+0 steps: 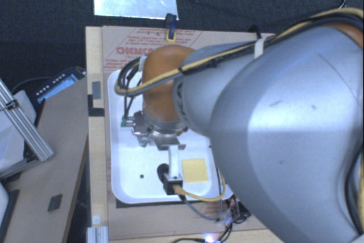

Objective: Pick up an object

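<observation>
Over the white bin (pixel 128 162) hangs the gripper (pixel 162 142), hidden under the arm (pixel 273 122); whether it is spread or closed cannot be told. Near it lies a yellow square (pixel 195 169).

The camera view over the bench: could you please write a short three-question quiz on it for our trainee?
1. True or false: the yellow square lies inside the white bin.
2. The grey arm reaches in from which side of the view? A) left B) right C) bottom left corner
3. What colour is the band above the wrist?
Key: 1 true; 2 B; 3 orange.
</observation>
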Motion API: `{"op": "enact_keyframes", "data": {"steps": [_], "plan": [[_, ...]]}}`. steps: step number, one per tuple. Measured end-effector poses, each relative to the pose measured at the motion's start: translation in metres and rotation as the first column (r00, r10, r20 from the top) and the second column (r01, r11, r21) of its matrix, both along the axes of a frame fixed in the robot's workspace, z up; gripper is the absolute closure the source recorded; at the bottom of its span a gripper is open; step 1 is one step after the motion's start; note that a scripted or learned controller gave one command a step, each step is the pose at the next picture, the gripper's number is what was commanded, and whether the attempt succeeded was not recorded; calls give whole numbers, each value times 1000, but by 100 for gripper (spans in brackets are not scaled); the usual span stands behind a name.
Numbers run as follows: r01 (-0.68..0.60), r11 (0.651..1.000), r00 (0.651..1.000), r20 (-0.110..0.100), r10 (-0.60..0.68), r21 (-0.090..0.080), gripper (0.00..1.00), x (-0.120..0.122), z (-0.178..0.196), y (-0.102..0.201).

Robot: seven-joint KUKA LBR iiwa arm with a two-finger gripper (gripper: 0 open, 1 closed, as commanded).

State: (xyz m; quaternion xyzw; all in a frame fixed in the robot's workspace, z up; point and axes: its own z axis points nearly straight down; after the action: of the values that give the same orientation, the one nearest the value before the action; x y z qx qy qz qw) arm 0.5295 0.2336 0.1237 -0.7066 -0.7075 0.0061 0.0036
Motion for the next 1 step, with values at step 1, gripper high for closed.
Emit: {"op": "enact_keyframes", "data": {"steps": [1], "plan": [[0,1000,1000,16,0,5,100,15,36,0]]}}
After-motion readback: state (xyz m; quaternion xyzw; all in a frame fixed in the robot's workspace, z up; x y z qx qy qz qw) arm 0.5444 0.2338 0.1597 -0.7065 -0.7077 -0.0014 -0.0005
